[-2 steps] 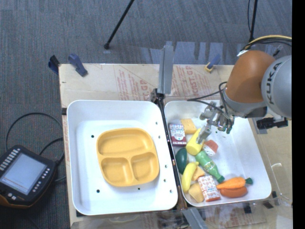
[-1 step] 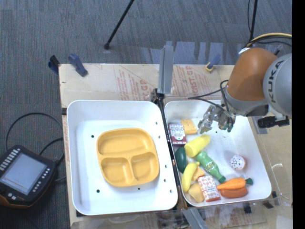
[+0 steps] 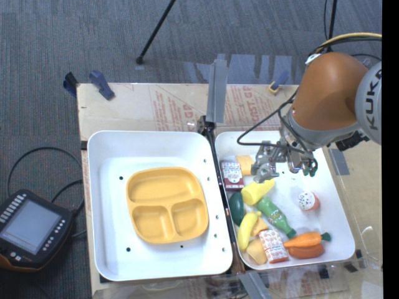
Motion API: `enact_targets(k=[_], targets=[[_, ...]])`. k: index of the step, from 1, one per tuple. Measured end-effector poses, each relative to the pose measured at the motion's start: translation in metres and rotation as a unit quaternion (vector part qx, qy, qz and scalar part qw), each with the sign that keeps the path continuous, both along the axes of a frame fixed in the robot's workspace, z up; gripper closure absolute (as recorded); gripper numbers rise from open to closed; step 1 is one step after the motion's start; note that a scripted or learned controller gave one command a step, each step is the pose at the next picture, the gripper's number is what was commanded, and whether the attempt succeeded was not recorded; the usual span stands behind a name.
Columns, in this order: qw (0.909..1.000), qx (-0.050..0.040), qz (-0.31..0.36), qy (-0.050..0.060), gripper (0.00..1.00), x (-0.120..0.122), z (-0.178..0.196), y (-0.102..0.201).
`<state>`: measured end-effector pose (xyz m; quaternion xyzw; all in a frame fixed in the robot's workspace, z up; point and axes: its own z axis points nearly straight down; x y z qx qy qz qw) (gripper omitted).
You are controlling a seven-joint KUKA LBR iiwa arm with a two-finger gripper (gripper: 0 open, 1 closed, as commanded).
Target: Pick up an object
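The right bin (image 3: 336, 195) holds a heap of toy food. There is a red and white carton (image 3: 232, 173), a yellow block (image 3: 244, 164), a yellow pear-shaped piece (image 3: 257, 192) and a green bottle (image 3: 276, 215). With them lie a dark green piece (image 3: 237, 207), a banana (image 3: 247, 229), a carrot (image 3: 305, 239), a red and white packet (image 3: 272, 246) and a white and orange ball (image 3: 307, 200). My gripper (image 3: 287, 166) hangs open over the back of this bin, just above the yellow pear-shaped piece. Nothing sits between its fingers.
The left bin (image 3: 103, 167) holds a yellow three-compartment tray (image 3: 167, 204). A grey metal post (image 3: 217, 92) stands behind the seam between the bins. A teach pendant (image 3: 28, 226) lies on the floor at the left. Blue clamps (image 3: 100, 84) grip the bench's back edge.
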<state>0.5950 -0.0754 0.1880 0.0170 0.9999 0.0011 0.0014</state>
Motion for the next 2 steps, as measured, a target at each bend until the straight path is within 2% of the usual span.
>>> enact_targets(k=[1, 2], targets=[[0.9962, -0.0019, 0.087, -0.004, 1.00, -0.025, 0.120, -0.060], [0.9948, 0.0004, -0.102, 0.006, 1.00, -0.005, 0.031, -0.068]])
